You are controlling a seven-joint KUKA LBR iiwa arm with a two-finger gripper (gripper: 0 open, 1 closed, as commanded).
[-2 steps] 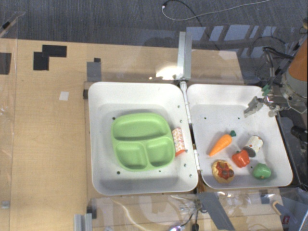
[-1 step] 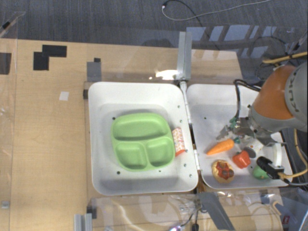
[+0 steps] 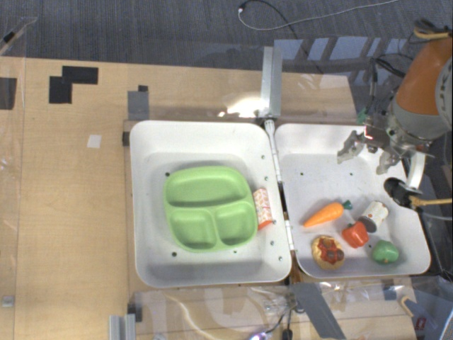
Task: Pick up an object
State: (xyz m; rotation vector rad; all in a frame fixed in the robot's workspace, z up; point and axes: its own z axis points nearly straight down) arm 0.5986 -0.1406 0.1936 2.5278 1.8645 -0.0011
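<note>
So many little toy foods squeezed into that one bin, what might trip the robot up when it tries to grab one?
The carrot, the red piece, the white piece and the green piece lie close together, so the tool may nudge a neighbour or catch two. The round pizza-like piece and the green piece sit near the right bin wall, which could block a finger.

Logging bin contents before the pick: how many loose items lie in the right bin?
5. The carrot lies mid-bin, the pizza slice at the front edge, the red pepper beside it, the white bottle just behind, the green pepper front right. The arm may hide others.
</note>
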